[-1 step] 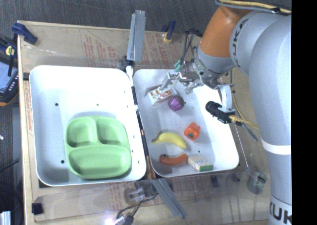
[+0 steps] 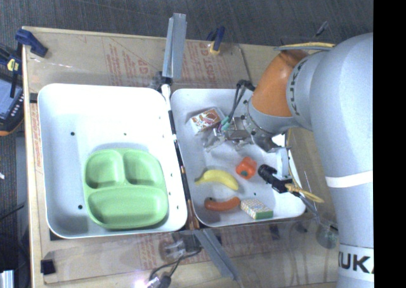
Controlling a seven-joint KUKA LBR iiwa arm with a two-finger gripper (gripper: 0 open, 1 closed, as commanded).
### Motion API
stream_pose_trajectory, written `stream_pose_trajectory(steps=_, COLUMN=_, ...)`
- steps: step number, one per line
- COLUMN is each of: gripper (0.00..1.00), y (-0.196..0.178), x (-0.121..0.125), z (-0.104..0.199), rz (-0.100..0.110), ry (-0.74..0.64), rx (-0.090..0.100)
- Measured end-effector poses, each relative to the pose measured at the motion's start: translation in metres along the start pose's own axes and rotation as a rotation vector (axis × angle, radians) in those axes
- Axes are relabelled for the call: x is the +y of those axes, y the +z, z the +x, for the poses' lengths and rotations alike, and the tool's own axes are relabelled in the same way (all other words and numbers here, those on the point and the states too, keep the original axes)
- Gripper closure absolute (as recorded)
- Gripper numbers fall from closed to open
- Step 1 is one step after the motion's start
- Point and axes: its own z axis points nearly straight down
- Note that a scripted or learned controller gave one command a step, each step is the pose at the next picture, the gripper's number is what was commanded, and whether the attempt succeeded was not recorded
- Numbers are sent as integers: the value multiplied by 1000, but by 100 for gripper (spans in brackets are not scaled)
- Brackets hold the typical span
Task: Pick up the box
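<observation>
The box, small and pale with a green and red face, lay flat in the near right corner of the right bin, its long axis running left to right and dipping slightly toward the near side. Just left of it sat a sausage, with a banana farther back. The gripper hung over the bin's far part beside a printed packet; how wide it stood could not be told. The left bin held a green divided tray. Both bins rested on a plywood bench above dark carpet.
</observation>
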Motion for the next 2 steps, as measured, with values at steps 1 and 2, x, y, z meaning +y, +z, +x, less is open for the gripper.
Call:
stream_pose_trajectory(steps=1, gripper=0, y=-2, x=45, z=67, rz=-5, ry=-43, rx=-1)
stream_pose_trajectory(steps=2, gripper=0, y=-2, x=67, z=68, rz=19, ry=-8, rx=2)
